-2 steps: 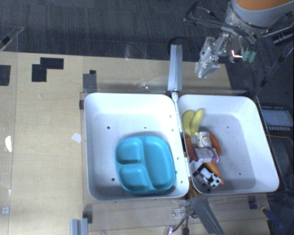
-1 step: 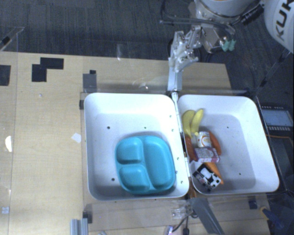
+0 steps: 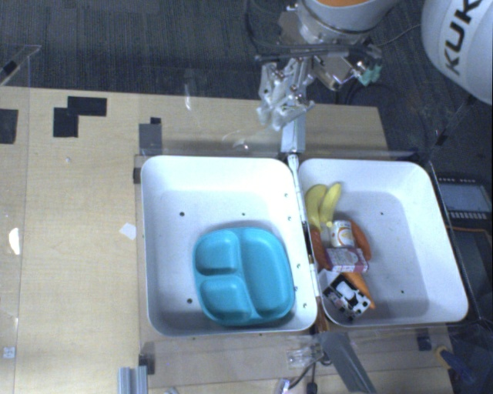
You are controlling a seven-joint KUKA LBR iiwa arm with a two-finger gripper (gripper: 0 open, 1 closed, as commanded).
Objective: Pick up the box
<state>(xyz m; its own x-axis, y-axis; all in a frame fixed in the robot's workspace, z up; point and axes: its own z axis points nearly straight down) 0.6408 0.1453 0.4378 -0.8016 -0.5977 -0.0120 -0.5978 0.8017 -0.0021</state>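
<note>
Gripper [image 3: 283, 108]: at 12 o'clock, above the bins' far edge; jaw state cannot be told. Box [image 3: 346, 258]: right bin [image 3: 416, 231], left side, among bananas [image 3: 323, 204], carrot [image 3: 356, 283], black-and-white item [image 3: 344, 298]. Left bin [image 3: 166, 231]: blue divided plate [image 3: 243, 275].

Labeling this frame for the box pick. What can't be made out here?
- Gripper: small and blurred, finger state unreadable.
- Box: packed among bananas and other items in the right bin; its edges and label are unclear.
- Arm: cut off by the top edge.
</note>
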